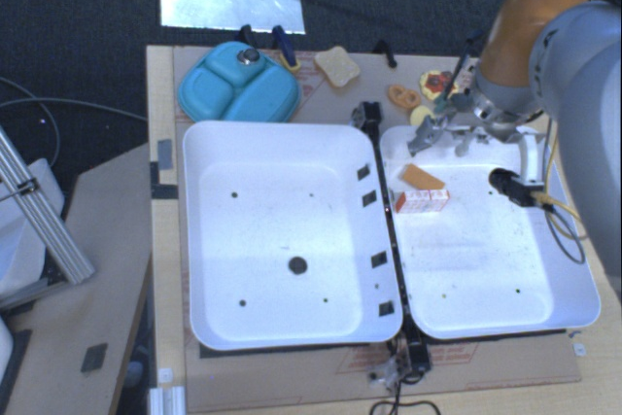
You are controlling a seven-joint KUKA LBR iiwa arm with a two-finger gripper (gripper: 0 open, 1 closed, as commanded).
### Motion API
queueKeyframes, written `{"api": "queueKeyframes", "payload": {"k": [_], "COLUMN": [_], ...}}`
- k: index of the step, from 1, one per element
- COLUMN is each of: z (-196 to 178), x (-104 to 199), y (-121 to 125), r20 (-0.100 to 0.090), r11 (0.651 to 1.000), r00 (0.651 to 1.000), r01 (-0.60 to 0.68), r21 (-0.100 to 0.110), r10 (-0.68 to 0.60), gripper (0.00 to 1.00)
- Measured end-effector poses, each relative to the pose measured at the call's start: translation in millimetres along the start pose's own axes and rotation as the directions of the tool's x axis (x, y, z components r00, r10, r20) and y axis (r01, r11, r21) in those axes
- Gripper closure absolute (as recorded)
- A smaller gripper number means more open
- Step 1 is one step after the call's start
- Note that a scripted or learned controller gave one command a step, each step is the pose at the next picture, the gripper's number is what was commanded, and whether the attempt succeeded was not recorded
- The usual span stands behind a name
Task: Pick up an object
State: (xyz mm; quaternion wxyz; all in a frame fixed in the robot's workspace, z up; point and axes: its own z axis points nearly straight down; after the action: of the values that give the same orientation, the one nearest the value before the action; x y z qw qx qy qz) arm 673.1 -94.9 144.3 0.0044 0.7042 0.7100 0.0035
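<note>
Camera view: I see two-finger metal gripper [434,137] at far rim of right white plastic bin [544,306], fingers splayed a little, nothing between them. Fingertips small, blurred; contact with rim unclear. Grey arm cut off at frame's right. Orange wedge-shaped block [423,177] lies in right bin just below gripper, untouched. Red-and-white small box [421,200] just beside wedge, nearer camera.

We are looking at a robotics lab bench.
Beside the twin white bins [282,238] we are seeing a grey-and-orange industrial arm [554,34], aluminium framing [44,219] to their left, and loose cables [58,107] trailing over dark carpet [78,5].
</note>
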Motion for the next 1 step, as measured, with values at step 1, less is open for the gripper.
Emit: {"api": "queueKeyframes", "payload": {"k": [1], "z": [61.1], "x": [-23.1], "y": [-46.1], "r20": [0.000], "r11": [1.000], "r00": [1.000], "r01": [-0.009], "r21": [0.012], "r10": [0.009], "gripper": [0.00]}}
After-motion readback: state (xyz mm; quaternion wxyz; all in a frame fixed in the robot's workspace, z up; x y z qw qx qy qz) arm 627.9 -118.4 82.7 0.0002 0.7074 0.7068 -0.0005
